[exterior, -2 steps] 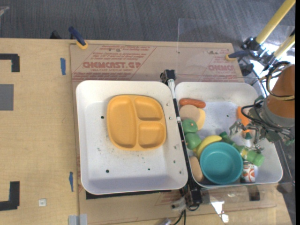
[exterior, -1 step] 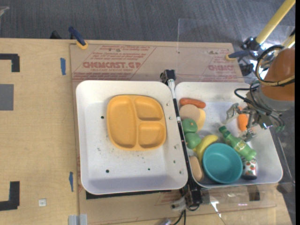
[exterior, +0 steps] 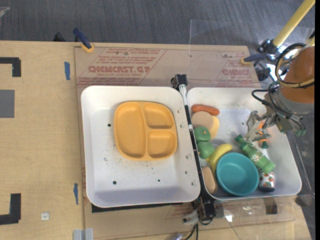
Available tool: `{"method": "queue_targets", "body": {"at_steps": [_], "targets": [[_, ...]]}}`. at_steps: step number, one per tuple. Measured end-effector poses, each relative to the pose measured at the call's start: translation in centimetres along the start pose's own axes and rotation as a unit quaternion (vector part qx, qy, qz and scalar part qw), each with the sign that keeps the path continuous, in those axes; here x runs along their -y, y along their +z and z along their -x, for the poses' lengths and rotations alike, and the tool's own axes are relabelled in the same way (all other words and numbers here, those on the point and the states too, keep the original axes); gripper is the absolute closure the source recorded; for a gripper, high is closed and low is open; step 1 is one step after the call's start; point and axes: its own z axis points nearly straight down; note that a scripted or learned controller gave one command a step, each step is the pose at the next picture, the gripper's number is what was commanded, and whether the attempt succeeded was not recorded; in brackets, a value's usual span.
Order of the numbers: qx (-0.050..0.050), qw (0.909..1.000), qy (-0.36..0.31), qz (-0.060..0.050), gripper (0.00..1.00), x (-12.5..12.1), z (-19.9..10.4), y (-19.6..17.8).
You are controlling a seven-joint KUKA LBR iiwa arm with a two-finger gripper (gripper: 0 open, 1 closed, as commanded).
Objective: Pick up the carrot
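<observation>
The carrot (exterior: 205, 109), orange and slender, lies flat and roughly crosswise near the far left corner of the right bin (exterior: 292, 176), beside its left wall.

Gripper (exterior: 258, 127) over right bin (exterior: 295, 181), fingers spread w/ small orange-green carrot (exterior: 262, 132) between; yellow tray (exterior: 145, 130) in left bin (exterior: 95, 149).

Both white bins (exterior: 95, 149) look like smooth, slightly glossy plastic, the left one speckled with dark flecks. Yellow divided tray (exterior: 145, 130) is matt plastic; teal bowl (exterior: 237, 174) glossy. Bench top (exterior: 35, 149) reads as matt wood, with printed cardboard (exterior: 150, 64) under the bins.
</observation>
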Motion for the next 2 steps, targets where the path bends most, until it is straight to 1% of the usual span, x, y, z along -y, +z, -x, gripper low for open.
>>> {"method": "queue_targets", "body": {"at_steps": [1,2], "targets": [[-0.010,0.9982,-0.059,0.006,1.00,-6.6,-1.1,-4.8],[-0.007,0.9708,-0.240,0.005,1.00,-5.3,-5.4,0.5]]}}
